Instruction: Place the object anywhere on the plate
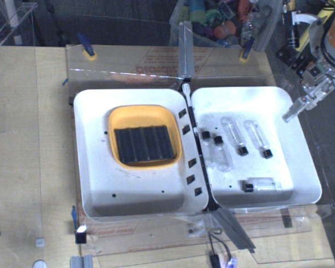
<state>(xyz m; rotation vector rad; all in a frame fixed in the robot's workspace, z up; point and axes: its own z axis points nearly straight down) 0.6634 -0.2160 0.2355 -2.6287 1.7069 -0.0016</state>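
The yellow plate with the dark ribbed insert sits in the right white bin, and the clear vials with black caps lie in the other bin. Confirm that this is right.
Not quite: the camera view shows the yellow plate with the dark ribbed insert in the left white bin, not the right one. The clear vials with black caps do lie in the other bin, the right white bin.

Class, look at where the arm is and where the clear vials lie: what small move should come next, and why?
Probably bring the gripper left and down over the right bin, toward the nearest vial. The gripper sits at that bin's right edge, apart from the vials, and the yellow plate in the left bin holds only a dark ribbed insert.
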